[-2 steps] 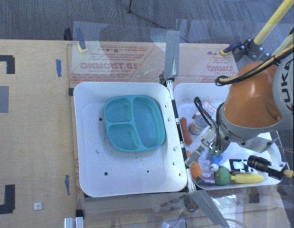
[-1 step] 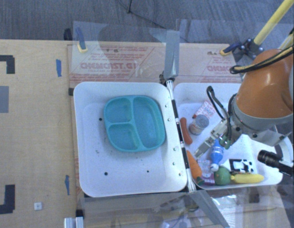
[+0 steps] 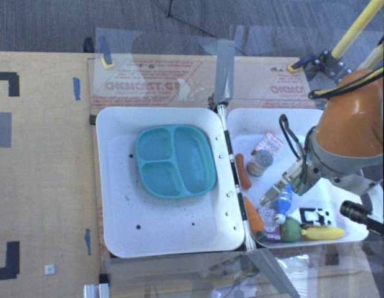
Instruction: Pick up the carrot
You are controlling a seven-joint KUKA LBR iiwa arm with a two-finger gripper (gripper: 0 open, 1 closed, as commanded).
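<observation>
The arm (image 3: 350, 123) enters from the 3 o'clock side, its orange band bulking over the right bin (image 3: 241, 120), and slants down toward 8 o'clock so that the gripper (image 3: 280, 191) hangs low over the middle of that bin. Its two slim fingers (image 3: 271, 196) point toward 8 o'clock with a narrow gap between them and nothing held there; they stand parted. Going from left to right, the left bin (image 3: 111, 185) carries a teal divided plate (image 3: 176, 161) near its centre. Past the rim where the bins meet lies the right bin's clutter: a reddish sausage-shaped piece (image 3: 242, 171) along the left wall, a small tin can (image 3: 260, 163), and a red-and-white packet (image 3: 268, 144) at the can's 1 o'clock. The carrot (image 3: 253, 215) is a short orange taper lying against the right bin's left wall near the bottom corner, running from 11 to 5 o'clock. It sits at about 7 o'clock from the fingertips, near but apart from them. A blue bottle (image 3: 283, 202) lies just under the gripper, with a green fruit (image 3: 290, 230) and a yellow banana (image 3: 323, 233) along the bottom wall.
</observation>
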